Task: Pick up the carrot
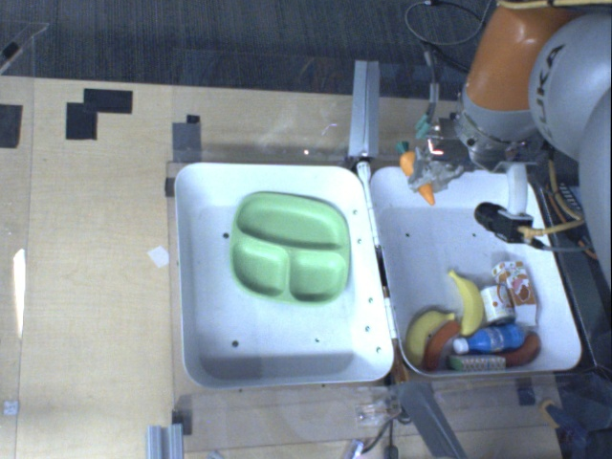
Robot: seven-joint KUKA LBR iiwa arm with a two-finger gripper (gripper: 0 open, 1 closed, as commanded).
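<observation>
Now: carrot in the claw, far side of the counter

Claw [432, 175] sits over the far-left corner of the right bin [421, 256], toward the counter's far edge. Fingers closed on the carrot [409, 163]. Orange shows on either side of them, with a green tip at the upper end and the point slanting down toward the bin floor.

Counter [96, 285]: pale wood, matte, with faint glare near the far edge. Black tape marks [98, 111] sit at its far-left corner. Beyond the far edge lies dark ribbed flooring [191, 17]. A metal post [361, 113] stands between the bins at the far side.

Left bin [206, 275], mid-counter: a green divided tray [290, 247] lies at its centre.

Right bin, near-right corner: a banana [469, 301], a blue bottle [492, 339] on its side and a small carton [517, 283] are clustered and touching, well apart from the carrot.
</observation>
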